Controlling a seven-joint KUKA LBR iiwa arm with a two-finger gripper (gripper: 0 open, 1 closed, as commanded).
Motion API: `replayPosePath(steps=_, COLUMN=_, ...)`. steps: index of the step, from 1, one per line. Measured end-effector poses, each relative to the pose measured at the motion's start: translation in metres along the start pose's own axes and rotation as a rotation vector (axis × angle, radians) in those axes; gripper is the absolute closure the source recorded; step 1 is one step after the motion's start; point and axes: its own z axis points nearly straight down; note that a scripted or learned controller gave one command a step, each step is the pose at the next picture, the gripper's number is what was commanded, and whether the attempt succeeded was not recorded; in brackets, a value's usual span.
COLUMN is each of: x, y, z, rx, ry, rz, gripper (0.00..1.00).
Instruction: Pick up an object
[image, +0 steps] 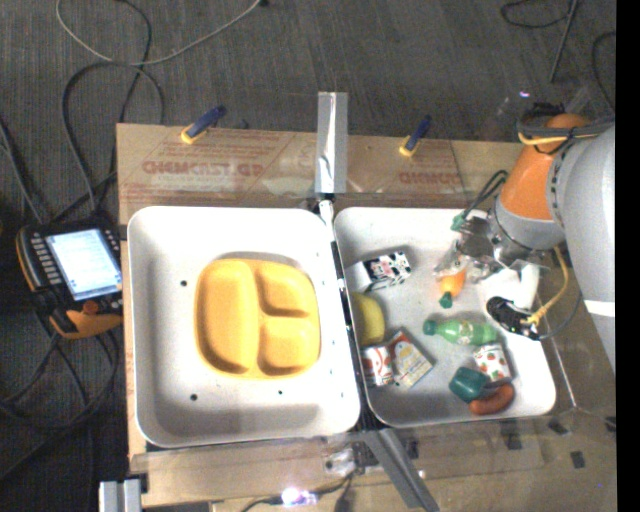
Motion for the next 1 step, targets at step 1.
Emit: replayPosePath(steps=1, x=0.0596, y=0.0286, z=-0.0427, rx=0.009, ry=0.001, rz=-0.149, gripper=1.00)
